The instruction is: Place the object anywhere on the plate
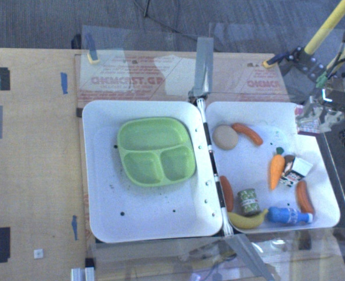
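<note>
**A:** From the overhead camera, where does the job stand?

**B:** Nothing is on the plate point(155, 151) yet. It's the green three-section one in the left bin point(102, 209). The candidates all lie in the right bin point(327, 212): a tan ball point(225, 137) at about eleven o'clock with a sausage point(247, 133) just beside it, a carrot point(276, 170) near the centre, a small carton point(295, 171) touching the carrot's three o'clock side, a can point(248, 202), a banana point(247, 219) and a blue bottle point(288, 216) along six o'clock.

**A:** And the gripper point(316, 113)?

**B:** At the right bin's two o'clock corner, over the rim. It's a blur of metal; I cannot tell how wide it stands or whether it has anything.

**A:** So which pick is best?

**B:** I'd judge the ball or the carrot: each has open floor on one side. The bottle and banana touch, so they're riskier. Then lift high enough to cross the double rim between bins.

**A:** The surroundings?

**B:** Pale wooden bench point(26, 174), blue tape marks, grey carpet at twelve o'clock with a cable.
</note>
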Available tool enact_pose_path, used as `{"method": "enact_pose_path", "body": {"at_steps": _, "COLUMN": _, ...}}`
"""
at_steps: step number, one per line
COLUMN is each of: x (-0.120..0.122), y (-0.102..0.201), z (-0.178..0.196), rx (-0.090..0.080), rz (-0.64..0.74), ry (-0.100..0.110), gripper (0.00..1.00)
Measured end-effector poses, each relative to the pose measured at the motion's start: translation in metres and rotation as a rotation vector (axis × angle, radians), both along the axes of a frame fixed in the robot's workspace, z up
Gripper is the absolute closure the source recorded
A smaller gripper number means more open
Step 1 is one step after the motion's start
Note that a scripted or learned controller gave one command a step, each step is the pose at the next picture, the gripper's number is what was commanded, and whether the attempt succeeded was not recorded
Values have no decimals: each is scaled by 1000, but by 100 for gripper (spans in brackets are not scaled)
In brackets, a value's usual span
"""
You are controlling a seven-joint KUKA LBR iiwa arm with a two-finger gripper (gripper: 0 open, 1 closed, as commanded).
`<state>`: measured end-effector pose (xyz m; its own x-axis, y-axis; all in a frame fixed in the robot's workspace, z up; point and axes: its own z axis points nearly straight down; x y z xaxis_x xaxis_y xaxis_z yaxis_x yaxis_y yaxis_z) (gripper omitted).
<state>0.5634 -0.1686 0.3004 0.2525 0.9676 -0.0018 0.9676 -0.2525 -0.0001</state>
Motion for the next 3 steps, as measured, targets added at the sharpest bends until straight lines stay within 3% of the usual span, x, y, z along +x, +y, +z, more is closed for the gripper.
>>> {"method": "enact_pose_path", "body": {"at_steps": 1, "x": -18, "y": 71, "z": -55, "rx": 2, "rz": -27, "ry": 1, "gripper": 100}}
{"method": "enact_pose_path", "body": {"at_steps": 2, "x": 24, "y": 125, "z": -88, "rx": 2, "rz": 136, "ry": -1, "gripper": 100}}
{"method": "enact_pose_path", "body": {"at_steps": 3, "x": 22, "y": 236, "z": -108, "rx": 2, "rz": 87, "ry": 2, "gripper": 100}}
